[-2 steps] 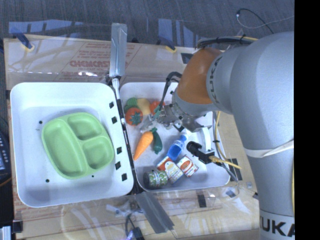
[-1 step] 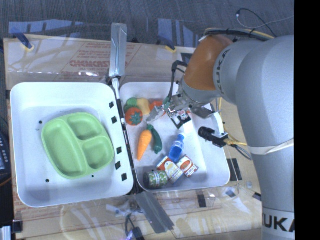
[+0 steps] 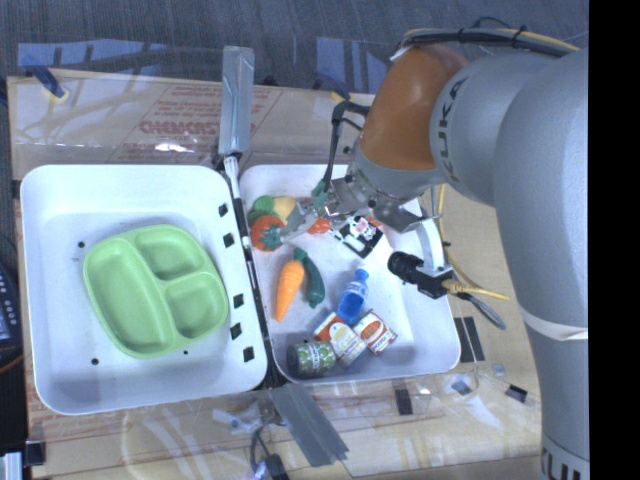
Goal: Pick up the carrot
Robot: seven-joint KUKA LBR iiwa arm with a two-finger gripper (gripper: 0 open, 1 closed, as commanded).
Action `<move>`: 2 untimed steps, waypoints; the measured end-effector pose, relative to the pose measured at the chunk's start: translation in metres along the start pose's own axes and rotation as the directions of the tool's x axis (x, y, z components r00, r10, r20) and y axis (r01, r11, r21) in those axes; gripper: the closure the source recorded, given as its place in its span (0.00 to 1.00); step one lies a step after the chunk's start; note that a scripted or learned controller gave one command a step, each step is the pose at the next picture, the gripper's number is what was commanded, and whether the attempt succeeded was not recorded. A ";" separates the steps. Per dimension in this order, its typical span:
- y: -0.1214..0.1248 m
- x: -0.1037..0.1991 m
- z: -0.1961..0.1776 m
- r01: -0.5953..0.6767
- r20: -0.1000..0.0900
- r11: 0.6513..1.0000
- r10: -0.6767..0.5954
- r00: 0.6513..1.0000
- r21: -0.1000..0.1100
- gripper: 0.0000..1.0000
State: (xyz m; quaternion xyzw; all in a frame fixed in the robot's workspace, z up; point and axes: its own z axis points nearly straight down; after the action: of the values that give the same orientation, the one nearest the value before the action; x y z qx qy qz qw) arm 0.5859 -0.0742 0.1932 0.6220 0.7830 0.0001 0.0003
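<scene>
The carrot (image 3: 288, 286) is orange with a green top and lies tilted in the right bin (image 3: 440, 318), a little left of its middle. A dark green pickle-like piece (image 3: 313, 280) lies against its right side. My gripper (image 3: 312, 215) hangs over the far left part of that bin, above and slightly right of the carrot and apart from it. It is close to a small red-orange item (image 3: 319, 226) and an orange tomato-like toy (image 3: 265, 232). The grey arm and its orange band (image 3: 410, 108) hide the bin's far right part.
Also in the right bin are a green piece (image 3: 262, 208), a yellow piece (image 3: 285, 206), a blue bottle (image 3: 352, 295), a black-and-white card (image 3: 358, 233) and cans (image 3: 340, 338) near the front wall. The left bin (image 3: 50, 228) holds a green divided plate (image 3: 155, 288).
</scene>
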 end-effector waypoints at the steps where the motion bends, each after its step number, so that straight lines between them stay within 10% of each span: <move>1: -0.037 0.046 0.002 0.001 -0.001 1.000 -0.001 1.000 0.005 0.00; 2: -0.054 0.023 0.002 -0.025 -0.002 1.000 0.025 1.000 0.006 0.00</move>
State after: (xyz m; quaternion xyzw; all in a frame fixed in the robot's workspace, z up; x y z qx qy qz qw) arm 0.5281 -0.0642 0.1907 0.6316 0.7753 -0.0017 -0.0023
